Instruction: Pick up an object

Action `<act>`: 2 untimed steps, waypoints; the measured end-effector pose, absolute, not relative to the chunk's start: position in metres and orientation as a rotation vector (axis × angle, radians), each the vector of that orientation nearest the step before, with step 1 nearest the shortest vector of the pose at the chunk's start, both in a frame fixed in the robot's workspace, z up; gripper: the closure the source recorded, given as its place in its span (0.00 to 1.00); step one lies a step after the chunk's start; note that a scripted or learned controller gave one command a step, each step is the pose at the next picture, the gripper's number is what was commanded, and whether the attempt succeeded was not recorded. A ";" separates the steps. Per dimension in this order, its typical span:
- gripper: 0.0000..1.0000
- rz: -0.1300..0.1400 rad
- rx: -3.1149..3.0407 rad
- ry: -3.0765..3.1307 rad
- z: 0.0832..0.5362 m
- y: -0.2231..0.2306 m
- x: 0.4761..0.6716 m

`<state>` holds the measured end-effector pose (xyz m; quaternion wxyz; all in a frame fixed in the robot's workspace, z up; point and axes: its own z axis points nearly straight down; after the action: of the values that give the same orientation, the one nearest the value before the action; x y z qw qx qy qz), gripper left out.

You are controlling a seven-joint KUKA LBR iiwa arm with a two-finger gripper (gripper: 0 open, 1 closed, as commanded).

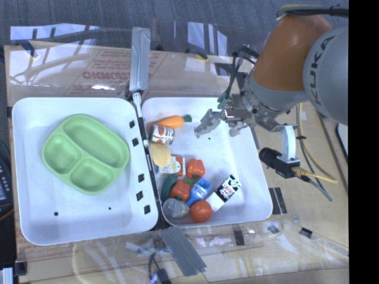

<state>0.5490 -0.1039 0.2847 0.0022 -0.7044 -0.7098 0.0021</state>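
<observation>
While toys crowd the right bin's (249,158) left side, end effector (220,125) hovers over bare floor | fingers spread apart, nothing between | nearest pick: toy carrot (169,122), just left | green divided plate (86,152) lies alone in left bin (29,158)

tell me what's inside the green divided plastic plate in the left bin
Nothing: all three compartments of the green divided plastic plate show bare. What lies beneath it is covered.
</observation>
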 end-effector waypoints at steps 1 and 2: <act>0.00 0.005 -2.122 -2.313 0.134 -0.105 0.528; 0.00 -0.008 -2.140 -2.305 0.097 -0.164 0.551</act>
<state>0.5513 -0.1636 0.0973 -0.0021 -0.6804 -0.7328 -0.0024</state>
